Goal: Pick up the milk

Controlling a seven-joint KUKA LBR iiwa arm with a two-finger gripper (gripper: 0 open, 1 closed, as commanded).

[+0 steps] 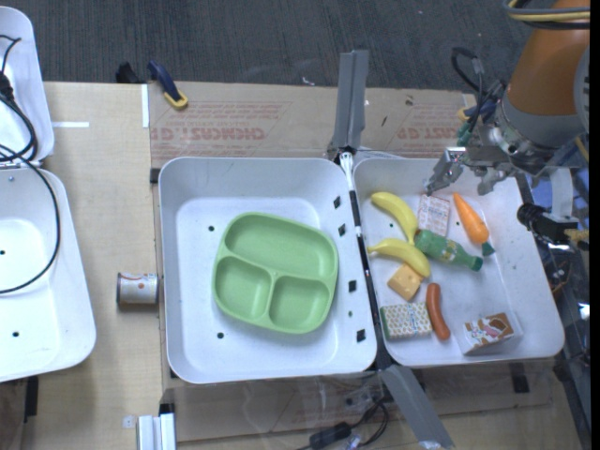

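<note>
The milk (489,332) is a small white and brown carton lying on its side in the front right corner of the right bin (542,293). My gripper (464,178) hangs over the back of that bin, far behind the carton, above the gap between a pink-white packet (433,216) and a carrot (471,218). Its two fingers stand open with nothing between them.
The right bin also holds two bananas (396,212), a green bottle (448,249), a cheese wedge (405,281), a sausage (437,310) and a small patterned box (406,320). In the left bin (183,279) lies a green divided plate (275,272). A small can (138,289) rests on the bench to the left.
</note>
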